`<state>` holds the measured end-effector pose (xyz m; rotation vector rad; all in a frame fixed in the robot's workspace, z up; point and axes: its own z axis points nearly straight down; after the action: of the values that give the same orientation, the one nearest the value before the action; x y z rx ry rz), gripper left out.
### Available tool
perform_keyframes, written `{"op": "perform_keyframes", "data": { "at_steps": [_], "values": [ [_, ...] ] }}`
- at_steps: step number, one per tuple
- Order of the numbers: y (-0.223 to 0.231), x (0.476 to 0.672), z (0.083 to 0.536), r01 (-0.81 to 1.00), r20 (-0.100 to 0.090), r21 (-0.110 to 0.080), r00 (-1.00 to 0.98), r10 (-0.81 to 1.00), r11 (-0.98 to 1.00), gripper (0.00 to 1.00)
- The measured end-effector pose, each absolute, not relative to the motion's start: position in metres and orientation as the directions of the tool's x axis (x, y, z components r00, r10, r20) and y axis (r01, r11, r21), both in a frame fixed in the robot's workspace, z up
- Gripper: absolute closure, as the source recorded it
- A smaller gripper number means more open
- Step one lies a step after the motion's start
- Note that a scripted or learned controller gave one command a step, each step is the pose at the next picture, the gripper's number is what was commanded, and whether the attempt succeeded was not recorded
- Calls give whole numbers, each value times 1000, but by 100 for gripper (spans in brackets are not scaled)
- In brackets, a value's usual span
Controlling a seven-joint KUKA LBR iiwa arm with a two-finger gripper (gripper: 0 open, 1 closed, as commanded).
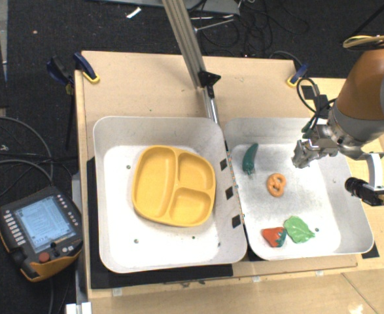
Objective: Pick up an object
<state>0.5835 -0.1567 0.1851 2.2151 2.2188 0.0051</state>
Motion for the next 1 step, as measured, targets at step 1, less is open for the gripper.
{"op": "perform_keyframes", "data": {
  "at_steps": [1],
  "values": [
    [-157,585,212,1000,-1,5,-2,1000,2,100]
  ]
}}
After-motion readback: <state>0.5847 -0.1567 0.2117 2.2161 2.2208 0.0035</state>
